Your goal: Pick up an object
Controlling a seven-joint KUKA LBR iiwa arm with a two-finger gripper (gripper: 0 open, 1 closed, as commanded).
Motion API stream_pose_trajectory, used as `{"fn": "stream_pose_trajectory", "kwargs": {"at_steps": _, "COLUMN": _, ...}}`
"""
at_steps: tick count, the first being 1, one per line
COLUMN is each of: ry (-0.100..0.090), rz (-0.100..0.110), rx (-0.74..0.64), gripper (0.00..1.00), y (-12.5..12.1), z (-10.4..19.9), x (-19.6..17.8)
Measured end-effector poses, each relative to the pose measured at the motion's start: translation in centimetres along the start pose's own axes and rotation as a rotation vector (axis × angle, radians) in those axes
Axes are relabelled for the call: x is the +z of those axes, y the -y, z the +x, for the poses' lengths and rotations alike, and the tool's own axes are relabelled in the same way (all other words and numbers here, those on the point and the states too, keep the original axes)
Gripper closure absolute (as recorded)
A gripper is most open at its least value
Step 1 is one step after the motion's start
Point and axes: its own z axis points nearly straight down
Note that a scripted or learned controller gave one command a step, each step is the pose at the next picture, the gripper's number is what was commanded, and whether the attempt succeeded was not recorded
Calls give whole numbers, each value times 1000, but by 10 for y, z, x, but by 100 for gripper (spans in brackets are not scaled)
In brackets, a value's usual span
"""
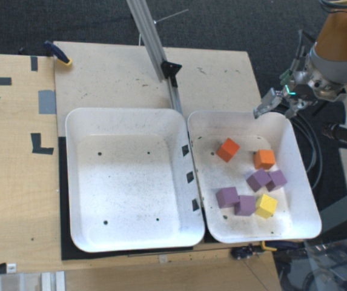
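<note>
Task objs: seven small foam-like blocks, all in the right bin [294, 141]. Red-orange cube [227, 150] sits upper-centre, tilted, apart from the rest. Orange cube [264, 159] lies to its right, near the far wall. Two purple blocks [266, 179] touch each other just below the orange cube. Lower down, two more purple blocks [235, 200] sit side by side, touching; the yellow cube [266, 205] rests against the right one of that pair. Bin floor shows dark speckling.

Left bin [125, 117] sits alongside the right bin; rims adjoin at centre.

Gripper [277, 103] hangs at the right bin's upper-right corner, above the rim, well apart from all blocks. Arm enters from the right w/ orange band [335, 32] above the wrist. Jaws: cannot tell how far apart; view too small and cluttered at the tips. No block is seen between them.

Bench [16, 144] carries both bins; a slanted metal rail [149, 32] crosses above.
</note>
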Motion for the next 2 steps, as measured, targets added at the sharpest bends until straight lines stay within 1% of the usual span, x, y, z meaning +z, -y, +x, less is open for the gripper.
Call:
{"fn": "stream_pose_trajectory", "kwargs": {"at_steps": 1, "ry": 2, "rz": -5, "rx": -1, "gripper": 0, "y": -1, "z": 0, "x": -3}}
{"fn": "stream_pose_trajectory", "kwargs": {"at_steps": 2, "ry": 1, "rz": 2, "rx": 0, "gripper": 0, "y": 6, "z": -3, "x": 59}}
